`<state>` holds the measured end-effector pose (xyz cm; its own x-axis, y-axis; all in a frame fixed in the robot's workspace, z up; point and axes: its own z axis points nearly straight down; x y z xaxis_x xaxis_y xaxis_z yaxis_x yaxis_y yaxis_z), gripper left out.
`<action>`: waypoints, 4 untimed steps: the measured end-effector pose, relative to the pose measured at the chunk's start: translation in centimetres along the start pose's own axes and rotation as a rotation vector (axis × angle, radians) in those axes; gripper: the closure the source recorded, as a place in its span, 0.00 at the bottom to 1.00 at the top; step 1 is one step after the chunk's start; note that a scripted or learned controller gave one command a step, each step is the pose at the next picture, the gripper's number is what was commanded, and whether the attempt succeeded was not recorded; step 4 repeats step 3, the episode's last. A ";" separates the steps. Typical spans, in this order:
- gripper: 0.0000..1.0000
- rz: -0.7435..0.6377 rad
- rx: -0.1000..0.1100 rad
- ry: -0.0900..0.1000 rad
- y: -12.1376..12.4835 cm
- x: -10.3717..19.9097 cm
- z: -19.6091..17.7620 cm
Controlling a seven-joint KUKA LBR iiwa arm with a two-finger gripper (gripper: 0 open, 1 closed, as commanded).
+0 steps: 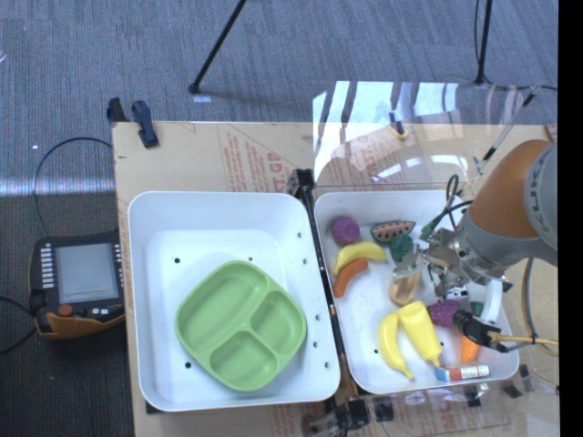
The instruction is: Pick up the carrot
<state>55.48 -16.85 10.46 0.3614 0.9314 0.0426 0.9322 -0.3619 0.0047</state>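
While the carrot (pixel 467 349) hugs the right bin's (pixel 364 376) corner.

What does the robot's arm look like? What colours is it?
The arm is fat and rounded, grey with a big orange band just above the wrist. At its end sits the gripper, a cluster of silvery metal and dark parts. Thin black cables loop around the wrist.
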 end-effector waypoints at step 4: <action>1.00 0.452 0.021 -0.050 -3.2 7.9 2.0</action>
